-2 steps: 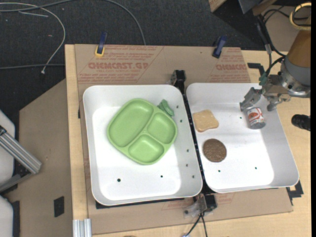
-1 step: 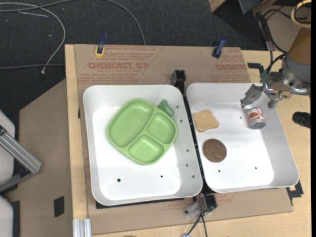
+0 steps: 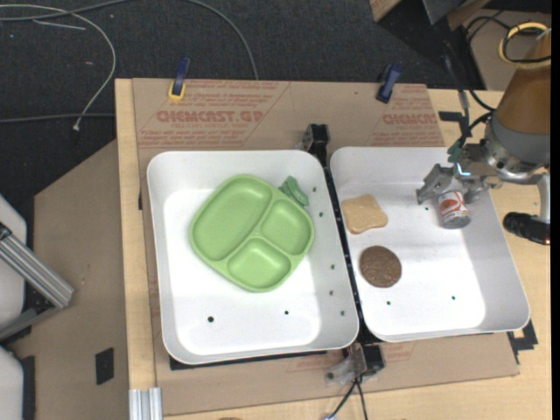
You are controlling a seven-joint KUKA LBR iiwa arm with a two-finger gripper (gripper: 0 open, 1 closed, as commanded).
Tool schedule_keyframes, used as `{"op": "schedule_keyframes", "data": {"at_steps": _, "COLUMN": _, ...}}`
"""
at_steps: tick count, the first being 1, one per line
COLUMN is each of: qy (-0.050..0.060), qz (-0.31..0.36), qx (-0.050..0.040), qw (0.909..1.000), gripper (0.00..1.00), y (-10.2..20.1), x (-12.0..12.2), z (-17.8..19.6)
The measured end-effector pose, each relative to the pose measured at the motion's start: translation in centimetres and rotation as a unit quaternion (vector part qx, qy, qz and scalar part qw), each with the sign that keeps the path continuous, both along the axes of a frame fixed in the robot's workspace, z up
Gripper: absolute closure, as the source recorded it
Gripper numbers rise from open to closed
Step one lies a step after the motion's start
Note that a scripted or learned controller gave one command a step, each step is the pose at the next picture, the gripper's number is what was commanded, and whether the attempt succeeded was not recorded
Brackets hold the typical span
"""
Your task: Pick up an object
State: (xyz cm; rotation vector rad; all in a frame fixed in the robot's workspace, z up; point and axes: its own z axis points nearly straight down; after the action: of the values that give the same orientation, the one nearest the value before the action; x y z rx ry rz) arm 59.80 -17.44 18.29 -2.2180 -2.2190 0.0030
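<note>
Brown disc (image 3: 381, 266) lies nearest; end effector (image 3: 451, 191) angled over can (image 3: 452, 208), grip unclear.

A robotics lab: a cardboard-covered tabletop (image 3: 262, 116) held by blue clamps (image 3: 180, 77), loose cables (image 3: 105, 38) on dark carpet, aluminium framing (image 3: 31, 269).

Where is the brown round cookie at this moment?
The cookie lies in the right bin, near its left wall, just below the slice of bread and well left of the can under the gripper.
</note>
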Motion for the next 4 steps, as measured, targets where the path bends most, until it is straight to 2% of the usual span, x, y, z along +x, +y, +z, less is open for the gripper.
{"op": "schedule_keyframes", "data": {"at_steps": 1, "qy": 0.001, "qz": 0.0, "qx": 0.0004, "qw": 1.0, "gripper": 0.0, "y": -0.2, "x": 0.4, "z": -6.2}}
{"op": "schedule_keyframes", "data": {"at_steps": 2, "qy": -0.001, "qz": 0.001, "qx": 0.0032, "qw": 1.0, "gripper": 0.0, "y": 0.2, "x": 0.6, "z": -9.8}}
{"op": "schedule_keyframes", "data": {"at_steps": 3, "qy": -0.002, "qz": 0.001, "qx": 0.0011, "qw": 1.0, "gripper": 1.0, "y": 0.1, "x": 0.6, "z": -8.6}}
{"op": "schedule_keyframes", "data": {"at_steps": 4, "qy": -0.005, "qz": 0.0, "qx": -0.0015, "qw": 1.0, "gripper": 1.0, "y": 0.4, "x": 0.5, "z": -2.3}}
